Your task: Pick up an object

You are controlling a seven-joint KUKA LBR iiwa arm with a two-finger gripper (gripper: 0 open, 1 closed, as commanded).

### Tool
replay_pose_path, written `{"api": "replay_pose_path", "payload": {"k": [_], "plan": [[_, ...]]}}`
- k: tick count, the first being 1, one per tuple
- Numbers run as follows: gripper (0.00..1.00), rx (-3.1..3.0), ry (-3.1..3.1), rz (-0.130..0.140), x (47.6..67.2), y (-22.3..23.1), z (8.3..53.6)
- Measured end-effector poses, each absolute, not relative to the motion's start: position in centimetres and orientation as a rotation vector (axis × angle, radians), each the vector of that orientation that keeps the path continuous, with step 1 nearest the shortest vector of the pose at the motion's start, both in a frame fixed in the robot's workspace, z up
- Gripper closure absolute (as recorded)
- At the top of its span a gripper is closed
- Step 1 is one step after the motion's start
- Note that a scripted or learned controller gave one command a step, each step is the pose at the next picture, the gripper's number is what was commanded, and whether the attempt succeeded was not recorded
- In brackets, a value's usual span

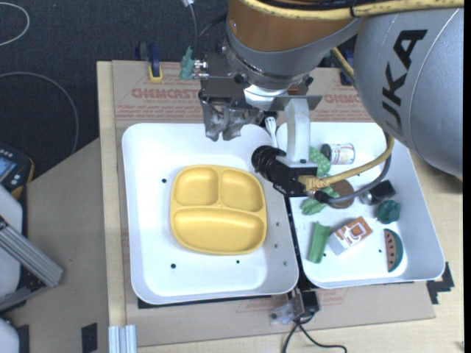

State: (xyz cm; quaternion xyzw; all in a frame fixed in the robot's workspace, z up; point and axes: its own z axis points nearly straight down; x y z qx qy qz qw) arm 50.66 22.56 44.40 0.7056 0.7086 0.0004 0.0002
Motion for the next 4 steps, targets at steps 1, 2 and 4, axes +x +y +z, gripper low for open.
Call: {"api": "replay_pose_path", "payload": {"k": [1,2,4], "plan": [[1.00,2.216,2.220,0.021,50.5,22.4,54.2],[1.00,2.216,2.224,0.007,50.5,22.6,54.6],[1.00,2.209,2.226,0.019,50.6,22.8,56.7]]}}
